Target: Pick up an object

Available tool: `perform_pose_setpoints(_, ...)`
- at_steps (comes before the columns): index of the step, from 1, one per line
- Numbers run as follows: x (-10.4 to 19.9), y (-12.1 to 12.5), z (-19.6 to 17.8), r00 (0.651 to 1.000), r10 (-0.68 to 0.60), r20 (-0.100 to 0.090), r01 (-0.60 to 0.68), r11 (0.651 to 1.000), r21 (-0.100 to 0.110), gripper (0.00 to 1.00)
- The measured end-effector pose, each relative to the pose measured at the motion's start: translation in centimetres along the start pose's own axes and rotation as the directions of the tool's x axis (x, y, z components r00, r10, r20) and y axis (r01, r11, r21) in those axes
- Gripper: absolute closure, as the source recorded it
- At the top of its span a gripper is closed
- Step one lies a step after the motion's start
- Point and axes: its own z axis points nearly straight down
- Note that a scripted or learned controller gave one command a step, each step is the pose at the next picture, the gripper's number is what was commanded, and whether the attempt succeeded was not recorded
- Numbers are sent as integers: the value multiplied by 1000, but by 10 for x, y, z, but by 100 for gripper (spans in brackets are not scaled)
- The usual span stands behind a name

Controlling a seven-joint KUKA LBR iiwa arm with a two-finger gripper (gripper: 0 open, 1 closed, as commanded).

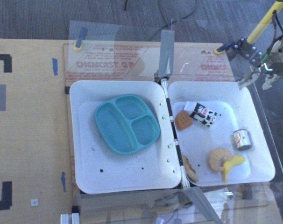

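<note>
The left bin [85,171] holds a teal divided plate [127,124] lying flat. In the right bin [260,125] there are several small items. A brown cookie-shaped piece [183,120] lies near the divider, beside a black-and-white packet [203,114]. A small silver can [242,139] rests on its side toward the right wall. A tan ring [218,157] touches a yellow banana [233,164] at the front. A brown oblong piece [191,169] sits against the divider at the front left corner.
A yellow rod with a black clamp and cables [254,43] hangs over the right bin's back right corner. A clear plastic sheet [109,59] and a grey metal strip [166,55] lie behind the bins. Wooden bench top [29,134] stretches to the left.
</note>
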Motion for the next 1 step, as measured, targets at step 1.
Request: perform_pose_setpoints(1,11,-11,155,999,40,2,-40,999,-3,0)
